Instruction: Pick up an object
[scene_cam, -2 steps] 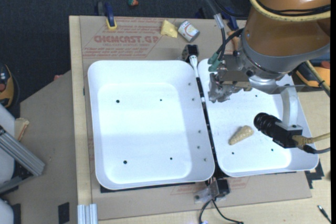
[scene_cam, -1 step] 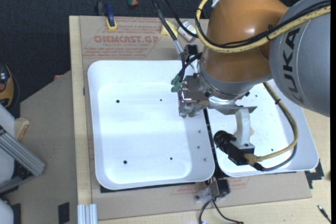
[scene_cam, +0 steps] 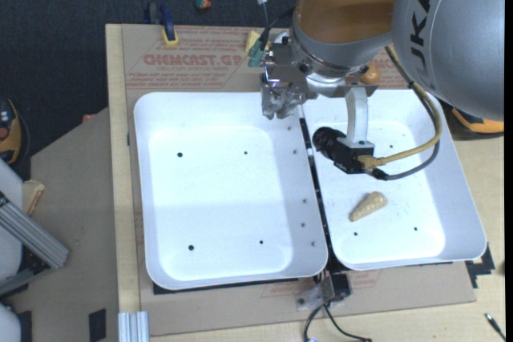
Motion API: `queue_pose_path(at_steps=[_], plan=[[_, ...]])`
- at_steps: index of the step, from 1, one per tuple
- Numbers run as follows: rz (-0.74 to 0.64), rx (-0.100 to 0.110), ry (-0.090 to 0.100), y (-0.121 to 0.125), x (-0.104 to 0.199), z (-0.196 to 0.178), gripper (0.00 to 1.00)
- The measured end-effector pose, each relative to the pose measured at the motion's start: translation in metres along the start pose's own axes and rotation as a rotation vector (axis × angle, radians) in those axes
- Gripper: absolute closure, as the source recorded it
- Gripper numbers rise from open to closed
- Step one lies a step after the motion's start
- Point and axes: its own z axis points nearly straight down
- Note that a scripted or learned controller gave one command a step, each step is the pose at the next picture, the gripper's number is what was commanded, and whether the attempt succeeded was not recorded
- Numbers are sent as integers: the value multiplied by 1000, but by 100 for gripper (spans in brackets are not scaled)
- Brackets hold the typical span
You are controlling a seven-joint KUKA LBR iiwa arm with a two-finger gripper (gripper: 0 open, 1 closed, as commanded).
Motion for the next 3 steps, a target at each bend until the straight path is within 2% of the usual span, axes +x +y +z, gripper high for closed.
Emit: queue_pose_path(at_steps=[1,2,3], plan=[[-6,22,-2,-24,81,105,100],[4,9,0,-20,76,88,100],[5,7,0,-20,77,77,100]])
